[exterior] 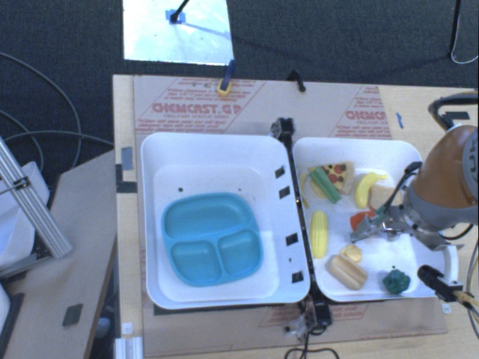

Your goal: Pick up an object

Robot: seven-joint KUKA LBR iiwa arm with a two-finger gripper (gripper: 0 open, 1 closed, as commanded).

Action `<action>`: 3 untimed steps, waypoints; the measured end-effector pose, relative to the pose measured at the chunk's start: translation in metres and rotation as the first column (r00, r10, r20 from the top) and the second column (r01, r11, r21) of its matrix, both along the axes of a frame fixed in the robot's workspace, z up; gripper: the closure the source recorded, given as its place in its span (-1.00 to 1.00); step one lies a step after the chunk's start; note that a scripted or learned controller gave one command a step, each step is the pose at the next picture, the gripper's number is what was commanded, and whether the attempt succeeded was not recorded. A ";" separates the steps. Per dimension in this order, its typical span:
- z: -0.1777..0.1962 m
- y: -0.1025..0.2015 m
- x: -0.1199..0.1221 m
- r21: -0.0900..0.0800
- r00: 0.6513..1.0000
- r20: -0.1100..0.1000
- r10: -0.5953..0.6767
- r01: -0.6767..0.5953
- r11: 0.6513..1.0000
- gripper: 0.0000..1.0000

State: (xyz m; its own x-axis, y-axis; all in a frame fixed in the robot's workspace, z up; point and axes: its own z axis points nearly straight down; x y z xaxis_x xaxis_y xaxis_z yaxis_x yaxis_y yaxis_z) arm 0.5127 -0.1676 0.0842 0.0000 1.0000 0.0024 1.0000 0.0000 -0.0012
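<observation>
The right white bin holds several toy foods. A pizza slice and a green vegetable lie at its back left, with a yellow banana beside them. A corn cob lies along the left wall. A tan bread roll and a small yellow piece sit near the front, and a green broccoli is at the front right. My gripper is low in this bin, just beside a small red piece, between the corn and the arm's orange band.
The left white bin holds a blue divided plate. A black divider strip runs between the bins. The bench edge lies beyond the bins, with cables and a shiny sheet at the back.
</observation>
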 end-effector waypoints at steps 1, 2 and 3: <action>0.001 -0.019 0.054 -0.005 1.000 0.008 0.005 -0.005 1.000 -1.00; 0.012 -0.018 0.053 -0.004 1.000 0.008 0.008 -0.008 1.000 1.00; 0.106 0.134 0.095 0.004 1.000 0.016 0.021 -0.021 1.000 1.00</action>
